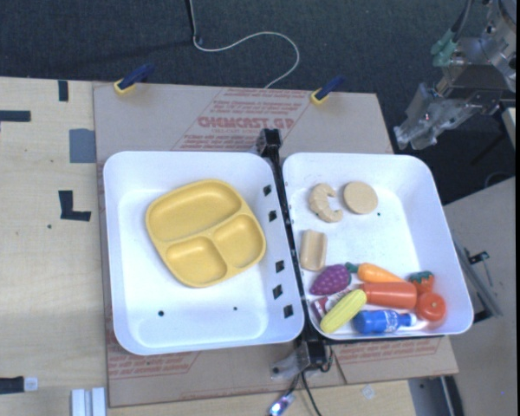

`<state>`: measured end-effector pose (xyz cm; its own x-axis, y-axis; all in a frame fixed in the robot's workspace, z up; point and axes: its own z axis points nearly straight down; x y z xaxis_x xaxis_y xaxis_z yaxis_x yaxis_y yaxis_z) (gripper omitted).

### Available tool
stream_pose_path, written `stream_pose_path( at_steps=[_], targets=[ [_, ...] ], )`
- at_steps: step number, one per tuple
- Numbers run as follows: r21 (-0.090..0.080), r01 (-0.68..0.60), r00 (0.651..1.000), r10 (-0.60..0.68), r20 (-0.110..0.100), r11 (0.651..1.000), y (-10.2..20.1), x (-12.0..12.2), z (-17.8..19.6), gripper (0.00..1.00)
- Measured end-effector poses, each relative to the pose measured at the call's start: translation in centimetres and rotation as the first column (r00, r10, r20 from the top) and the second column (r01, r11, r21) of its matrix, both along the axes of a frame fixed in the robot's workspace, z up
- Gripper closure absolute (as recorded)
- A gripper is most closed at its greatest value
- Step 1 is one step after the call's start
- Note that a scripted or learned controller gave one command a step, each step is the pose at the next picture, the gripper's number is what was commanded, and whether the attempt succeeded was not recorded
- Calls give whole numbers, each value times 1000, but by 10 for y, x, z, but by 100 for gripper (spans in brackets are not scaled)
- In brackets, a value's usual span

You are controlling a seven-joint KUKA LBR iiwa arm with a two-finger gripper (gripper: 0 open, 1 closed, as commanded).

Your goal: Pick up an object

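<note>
Gripper (pixel 413 133) state unclear, beyond right bin (pixel 433 189); cardboard (pixel 243 120) red print illegible.

You had two white bins: left bin (pixel 121 232) with one yellow divided plate (pixel 205 231); right bin (pixel 416 189) with nine toy foods: croissant (pixel 325 203), cookie (pixel 360 198), bread stick (pixel 312 250), grapes (pixel 331 278), carrot (pixel 380 274), sausage (pixel 388 295), tomato (pixel 430 306), corn (pixel 342 310), blue bottle (pixel 381 322).

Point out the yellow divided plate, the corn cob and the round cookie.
yellow divided plate (pixel 206 230): camera view, on the ridge where its compartments meet.
corn cob (pixel 343 310): camera view, middle of the cob.
round cookie (pixel 360 198): camera view, centre of its flat top.
</note>
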<state>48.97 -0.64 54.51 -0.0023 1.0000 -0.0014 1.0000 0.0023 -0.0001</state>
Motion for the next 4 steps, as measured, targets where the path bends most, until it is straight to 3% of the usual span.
stream_pose_path(
  at_steps=[1, 2, 3, 4],
  targets=[
    [0, 7, 1000, -7, -4, 1000, -56, -6, -36, 100],
    [2, 4, 1000, -4, -13, 1000, -68, -7, -138, 100],
    [3, -9, 1000, 9, 5, 1000, 19, -6, -81, 100],
    [3, -8, 1000, 8, 4, 1000, 93, 0, -34, 100]
  ],
)
